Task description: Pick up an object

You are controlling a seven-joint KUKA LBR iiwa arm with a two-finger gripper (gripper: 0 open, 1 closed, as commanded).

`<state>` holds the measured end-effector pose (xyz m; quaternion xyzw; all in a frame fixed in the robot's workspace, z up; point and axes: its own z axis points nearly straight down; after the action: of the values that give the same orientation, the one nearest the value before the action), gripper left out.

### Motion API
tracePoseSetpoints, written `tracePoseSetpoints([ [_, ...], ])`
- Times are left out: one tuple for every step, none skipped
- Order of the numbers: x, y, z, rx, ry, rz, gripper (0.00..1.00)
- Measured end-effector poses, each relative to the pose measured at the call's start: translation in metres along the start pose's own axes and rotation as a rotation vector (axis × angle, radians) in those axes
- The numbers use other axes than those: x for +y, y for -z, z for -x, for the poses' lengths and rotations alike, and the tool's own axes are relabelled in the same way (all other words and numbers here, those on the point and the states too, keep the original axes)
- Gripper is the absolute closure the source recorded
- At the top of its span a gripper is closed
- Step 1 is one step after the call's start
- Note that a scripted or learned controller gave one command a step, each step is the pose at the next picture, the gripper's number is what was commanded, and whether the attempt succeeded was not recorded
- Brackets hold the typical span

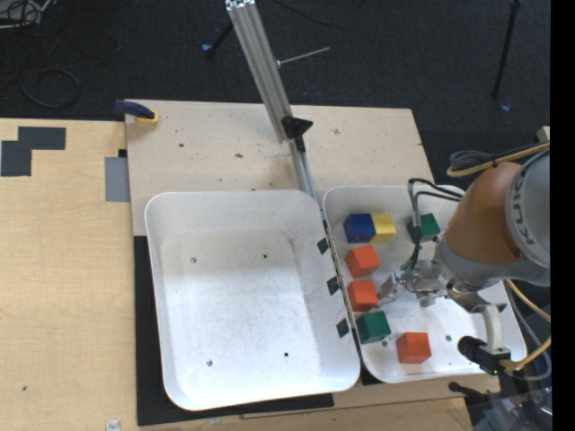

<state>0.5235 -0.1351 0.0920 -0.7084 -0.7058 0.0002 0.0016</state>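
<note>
- Lying in the right bin, the graspable objects are small blocks: a blue cube and a yellow cube touch each other near the bin's far left corner.
- A green block sits near the far edge, to the right of the yellow cube.
- Two orange cubes line up along the bin's left wall, one behind the other.
- A second green cube sits nearer the front, just by the left wall, and a red-orange cube rests near the front edge.
- The gripper hangs low over the bin's middle, just right of the nearer orange cube; whether it is wide, narrow or holding something, I cannot tell.
- The arm, with its orange band, covers the bin's right side.
- The left bin sits alongside, touching the right one.
- A slanted aluminium rail rises from the bench behind the bins.
</note>
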Motion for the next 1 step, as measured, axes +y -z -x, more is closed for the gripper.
tracePoseSetpoints([
  [-0.0005, 0.0102, 0.0011, 0.001, -0.009, -0.001, 1.0],
])
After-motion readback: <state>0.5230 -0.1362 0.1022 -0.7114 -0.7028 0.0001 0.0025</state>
